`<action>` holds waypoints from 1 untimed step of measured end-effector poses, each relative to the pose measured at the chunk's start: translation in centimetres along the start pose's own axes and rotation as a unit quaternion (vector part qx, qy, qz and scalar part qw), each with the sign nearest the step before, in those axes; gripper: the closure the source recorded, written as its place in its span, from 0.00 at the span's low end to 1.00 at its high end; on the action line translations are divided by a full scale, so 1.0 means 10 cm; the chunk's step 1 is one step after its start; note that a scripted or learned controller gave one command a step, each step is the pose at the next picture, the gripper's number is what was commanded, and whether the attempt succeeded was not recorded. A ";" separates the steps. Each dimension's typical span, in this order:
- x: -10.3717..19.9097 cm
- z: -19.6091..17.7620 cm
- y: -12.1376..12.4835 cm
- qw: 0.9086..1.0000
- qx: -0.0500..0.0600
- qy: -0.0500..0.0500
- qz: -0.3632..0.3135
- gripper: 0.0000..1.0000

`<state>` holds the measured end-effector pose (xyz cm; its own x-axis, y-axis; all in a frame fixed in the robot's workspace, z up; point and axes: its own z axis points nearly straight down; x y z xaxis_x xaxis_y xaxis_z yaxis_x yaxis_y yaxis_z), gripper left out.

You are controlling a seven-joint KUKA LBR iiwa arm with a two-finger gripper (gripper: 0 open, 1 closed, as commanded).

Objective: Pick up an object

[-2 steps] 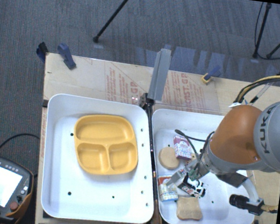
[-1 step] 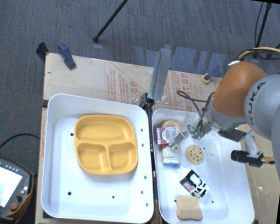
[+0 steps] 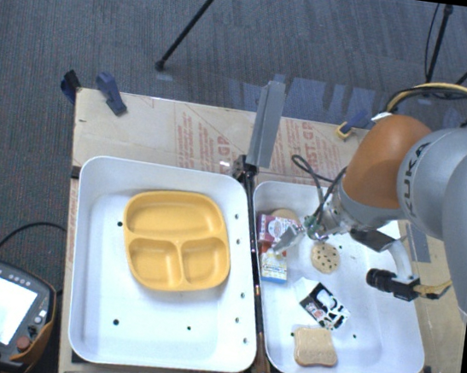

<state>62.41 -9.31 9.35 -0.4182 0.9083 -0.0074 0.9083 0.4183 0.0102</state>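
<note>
While the fingers (image 3: pixel 289 239) are hanging low in the right bin (image 3: pixel 406 335), I cannot tell how far apart they are standing or whether anything is sitting between them; they are blurring into the packet below, so no hold is showing. The gripper (image 3: pixel 295 237) is hovering over the upper end of the small red and white packet (image 3: pixel 275 246), which is lying lengthwise against the bin's left wall. Just right of the fingertips the round speckled cookie (image 3: pixel 325 257) is lying flat, near but apart from the packet. Further toward the front, the black and white wrapper (image 3: pixel 324 306) is lying tilted, and the toast slice (image 3: pixel 315 347) is sitting by the front rim, well apart from the gripper. The grey arm with its orange band (image 3: pixel 383 164) is reaching in from the right over the bin's back half. In the left bin (image 3: pixel 87 307) the yellow divided plate (image 3: pixel 177 240) is sitting alone, untouched.

Judging the step: this is looking like approach or descent onto the packet, pick not yet done. Next move is calling for centring over the packet's flat face, closing firmly, then lifting straight; the flat packet hugging the wall may be slipping out or jamming a finger against the rim.
</note>
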 end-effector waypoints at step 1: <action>0.01 -0.07 0.01 1.000 0.002 0.005 0.002 1.00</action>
<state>62.42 -9.21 10.02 -0.4143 0.9101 0.0023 0.9101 0.4143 0.0067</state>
